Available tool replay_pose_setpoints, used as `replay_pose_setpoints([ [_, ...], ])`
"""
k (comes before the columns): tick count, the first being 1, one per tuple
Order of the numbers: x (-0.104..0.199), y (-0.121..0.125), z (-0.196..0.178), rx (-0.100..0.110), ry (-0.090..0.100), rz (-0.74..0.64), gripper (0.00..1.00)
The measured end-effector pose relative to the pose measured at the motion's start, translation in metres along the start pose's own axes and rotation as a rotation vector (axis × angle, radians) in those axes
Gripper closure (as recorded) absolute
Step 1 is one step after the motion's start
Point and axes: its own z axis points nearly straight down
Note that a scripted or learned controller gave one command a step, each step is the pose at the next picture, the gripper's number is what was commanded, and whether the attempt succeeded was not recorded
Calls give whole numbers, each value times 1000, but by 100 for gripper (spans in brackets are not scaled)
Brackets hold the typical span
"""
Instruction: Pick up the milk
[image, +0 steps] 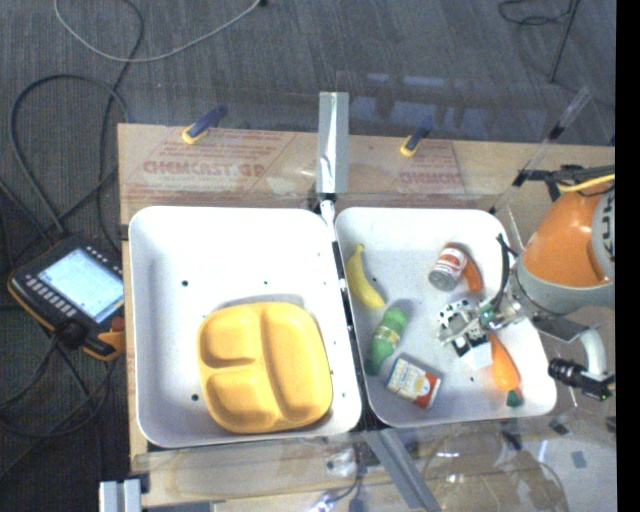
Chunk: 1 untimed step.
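Note:
The milk (413, 382) is a small white carton with red and yellow print. It lies flat near the front of the right bin (420, 232). My gripper (461, 327) hangs over the right bin's floor, up and to the right of the carton and apart from it. It is open, with nothing between its fingers. The grey arm with its orange band (565, 255) reaches in from the right edge.
The right bin also holds a banana (362, 280), a green bottle (387, 338), a red and white can (450, 266) and a carrot (504, 367) right of the gripper. A yellow divided tray (265, 366) lies in the left bin (160, 300).

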Motion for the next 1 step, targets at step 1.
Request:
replay_pose_setpoints([
  [1,1,1,-8,-1,1,1,100],
])
